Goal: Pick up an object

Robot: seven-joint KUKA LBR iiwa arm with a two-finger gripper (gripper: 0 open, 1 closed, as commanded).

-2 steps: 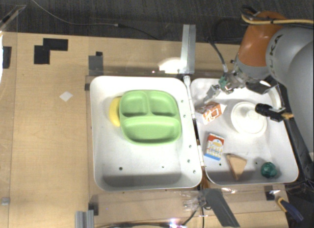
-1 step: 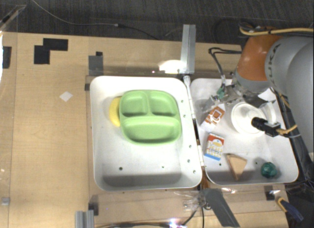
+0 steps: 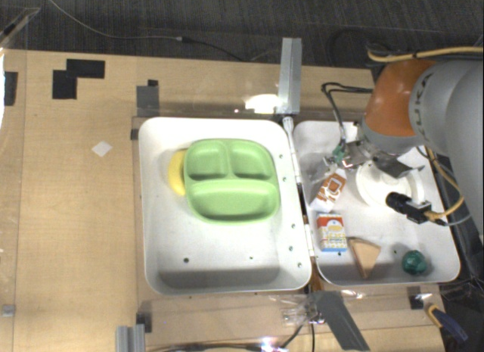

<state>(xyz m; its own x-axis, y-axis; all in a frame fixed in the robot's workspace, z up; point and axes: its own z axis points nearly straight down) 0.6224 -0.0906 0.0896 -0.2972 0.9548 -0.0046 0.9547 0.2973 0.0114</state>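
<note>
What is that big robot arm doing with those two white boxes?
The arm reaches into the right bin, trying to pick something up. That bin holds a small box, a packet, a tan wedge and a green ball. The left bin has a green tray lying on something yellow. I can't see it holding anything yet.

Grey arm with orange band, black cables

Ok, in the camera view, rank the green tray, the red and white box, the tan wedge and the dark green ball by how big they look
Largest to smallest:
1. Green tray, by far.
2. Red and white box and tan wedge look about alike, so I won't rank them.
3. Dark green ball.
</note>
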